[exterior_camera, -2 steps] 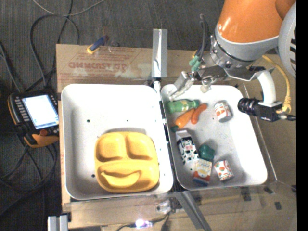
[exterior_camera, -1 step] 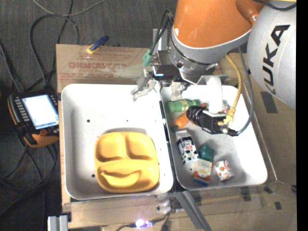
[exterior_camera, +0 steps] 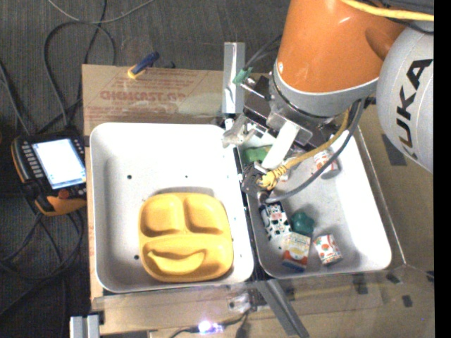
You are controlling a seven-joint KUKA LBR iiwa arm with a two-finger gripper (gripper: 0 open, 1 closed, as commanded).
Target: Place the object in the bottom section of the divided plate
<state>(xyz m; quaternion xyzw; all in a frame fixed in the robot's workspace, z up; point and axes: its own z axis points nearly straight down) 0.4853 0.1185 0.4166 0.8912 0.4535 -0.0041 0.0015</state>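
A yellow divided plate (exterior_camera: 185, 236) lies in the left bin (exterior_camera: 113, 153), toward its front. Its bottom section (exterior_camera: 176, 260) is a curved trough with nothing in it, and the two upper sections are bare as well. My gripper (exterior_camera: 248, 146) hangs low over the back left corner of the right bin (exterior_camera: 373, 210), close to the wall between the bins. Just under it shows a light green object (exterior_camera: 255, 153), partly hidden by the wrist. Whether anything is held cannot be made out.
Loose items lie at the right bin's front: a black-and-white patterned carton (exterior_camera: 276, 219), a dark green piece (exterior_camera: 303, 222), and two red-and-white cartons (exterior_camera: 296, 251) (exterior_camera: 326, 248). A yellow cable (exterior_camera: 296, 164) hangs off the wrist. A pendant (exterior_camera: 53, 164) sits left of the bench.
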